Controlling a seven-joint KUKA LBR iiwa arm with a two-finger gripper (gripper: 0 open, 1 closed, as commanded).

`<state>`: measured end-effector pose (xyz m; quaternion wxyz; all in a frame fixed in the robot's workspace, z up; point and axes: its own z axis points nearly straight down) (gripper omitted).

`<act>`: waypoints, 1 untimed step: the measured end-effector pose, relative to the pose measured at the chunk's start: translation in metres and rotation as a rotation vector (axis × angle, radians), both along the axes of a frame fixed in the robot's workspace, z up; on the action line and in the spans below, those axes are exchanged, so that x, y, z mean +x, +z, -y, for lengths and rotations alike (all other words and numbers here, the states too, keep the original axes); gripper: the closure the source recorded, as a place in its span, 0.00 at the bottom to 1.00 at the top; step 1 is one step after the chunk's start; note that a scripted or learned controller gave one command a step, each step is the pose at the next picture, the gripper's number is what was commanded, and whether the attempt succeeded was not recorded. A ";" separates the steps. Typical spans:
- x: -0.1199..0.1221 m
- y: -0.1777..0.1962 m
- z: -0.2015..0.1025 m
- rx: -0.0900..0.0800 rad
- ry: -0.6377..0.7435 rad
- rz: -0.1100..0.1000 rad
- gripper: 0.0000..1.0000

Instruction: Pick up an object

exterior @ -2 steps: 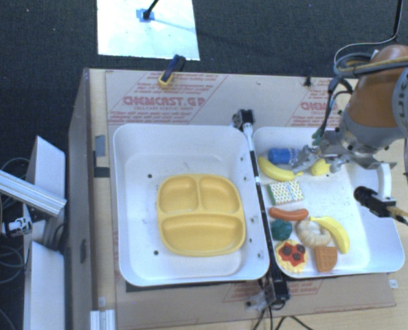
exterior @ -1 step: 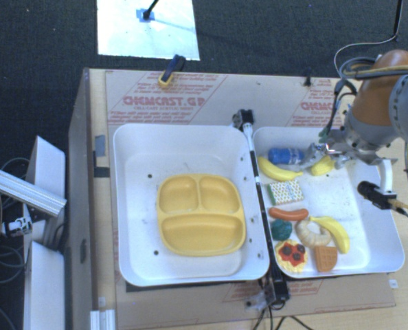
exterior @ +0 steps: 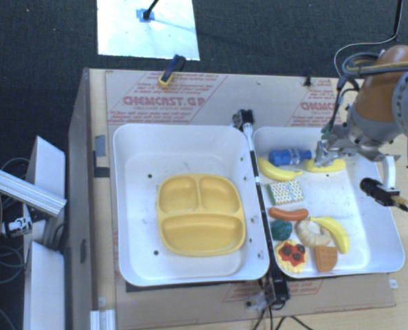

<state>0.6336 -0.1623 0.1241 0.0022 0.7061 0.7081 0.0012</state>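
The left bin point(exterior: 132, 205) is white and holds a yellow plate point(exterior: 200, 214) with three parts. The plate lies flat near the middle of that bin.

A thin rail point(exterior: 255, 184) runs between the two bins.

The right bin point(exterior: 382, 232) holds many toy foods. Near the top on its left side, a banana point(exterior: 278, 171) lies just under a blue bottle point(exterior: 288, 157) that is on its side. Under them sits a small checkered block point(exterior: 286, 193). Below that is a red hot dog point(exterior: 288, 214), then a dark green lump point(exterior: 281, 229), and then a pizza slice point(exterior: 292, 254) in the bottom corner. Next to these are a pale donut point(exterior: 313, 234), a second banana point(exterior: 334, 231) and an orange waffle piece point(exterior: 325, 258).

At the top of the right bin, the gripper point(exterior: 325, 158) is down low, right over a third yellow banana point(exterior: 327, 166), and it looks like it touches it. It sits just right of the blue bottle. I cannot tell how the gripper is set or if it has the banana. The grey arm point(exterior: 382, 108) with its orange band comes in from the right.
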 end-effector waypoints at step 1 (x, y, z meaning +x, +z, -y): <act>0.000 0.000 0.000 0.000 0.000 0.000 0.00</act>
